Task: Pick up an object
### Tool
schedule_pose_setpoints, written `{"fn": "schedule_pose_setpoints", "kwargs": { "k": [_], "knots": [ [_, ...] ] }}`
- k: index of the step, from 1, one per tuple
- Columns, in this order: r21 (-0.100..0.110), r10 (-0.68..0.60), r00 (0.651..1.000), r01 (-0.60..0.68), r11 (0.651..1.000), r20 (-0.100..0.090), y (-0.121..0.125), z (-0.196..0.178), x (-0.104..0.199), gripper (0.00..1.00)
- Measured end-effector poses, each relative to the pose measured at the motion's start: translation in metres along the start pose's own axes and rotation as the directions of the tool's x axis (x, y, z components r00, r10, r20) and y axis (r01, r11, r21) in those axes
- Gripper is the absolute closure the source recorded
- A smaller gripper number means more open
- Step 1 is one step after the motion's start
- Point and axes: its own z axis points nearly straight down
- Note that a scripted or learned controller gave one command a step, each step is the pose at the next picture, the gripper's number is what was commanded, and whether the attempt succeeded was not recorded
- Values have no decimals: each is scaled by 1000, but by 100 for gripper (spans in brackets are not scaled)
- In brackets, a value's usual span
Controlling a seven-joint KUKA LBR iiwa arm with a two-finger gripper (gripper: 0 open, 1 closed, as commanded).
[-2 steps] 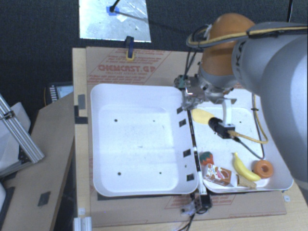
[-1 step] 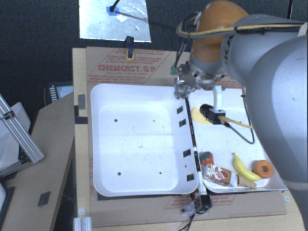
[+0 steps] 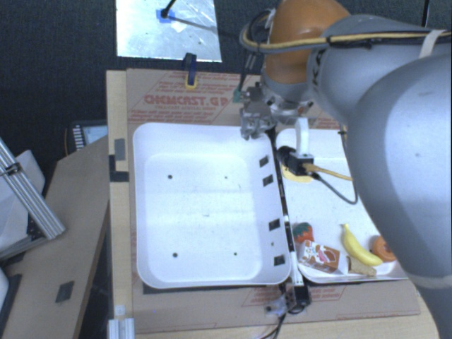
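Note:
My gripper [image 3: 251,127] hangs over the far end of the divider between the two white bins, at the back right corner of the left bin [image 3: 145,189]. Nothing shows between its tips. In the near corner of the right bin [image 3: 332,210] lie a yellow banana [image 3: 355,246], a red and brown packet [image 3: 321,257], a small red item with a green top [image 3: 303,231] and an orange item [image 3: 383,248] partly hidden by my arm. All of these lie well toward the front, away from the gripper.
My large grey arm [image 3: 395,119] covers much of the right bin. The bins rest on a cardboard sheet [image 3: 183,97]. A shiny metal plate [image 3: 168,18] lies behind it. An aluminium rail [image 3: 28,196] stands at the left.

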Motion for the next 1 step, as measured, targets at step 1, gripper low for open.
{"fn": "schedule_pose_setpoints", "kwargs": {
  "k": [1],
  "knots": [
    [2,-2,1000,2,1000,-1,-1,15,59,100]
  ]
}}
